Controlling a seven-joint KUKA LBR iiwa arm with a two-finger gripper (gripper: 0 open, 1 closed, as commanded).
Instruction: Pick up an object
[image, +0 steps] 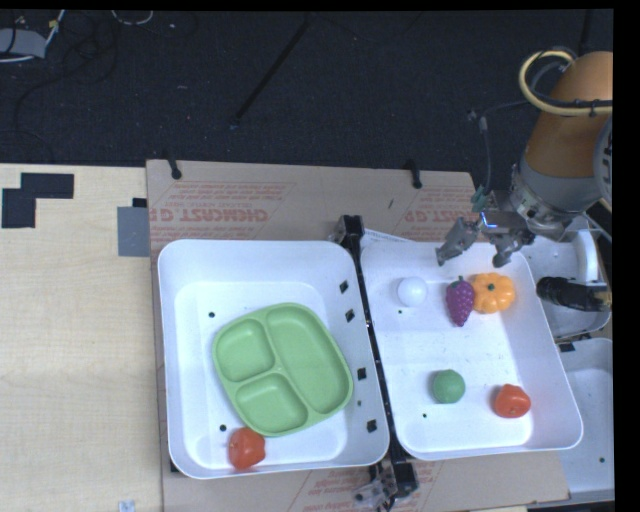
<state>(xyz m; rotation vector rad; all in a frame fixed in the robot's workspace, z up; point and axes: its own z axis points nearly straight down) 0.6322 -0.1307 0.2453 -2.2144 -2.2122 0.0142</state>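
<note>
My gripper hovers over the far edge of the right bin, its two fingers spread open with nothing between them. Just below it lie a purple grape bunch and an orange pumpkin, side by side. A white ball rests to the left of the grapes. Nearer the front of the same bin sit a green ball and a red tomato.
The left bin holds a green divided plate and a red-orange fruit at its front edge. A black divider runs between the bins. Cardboard lies under both bins.
</note>
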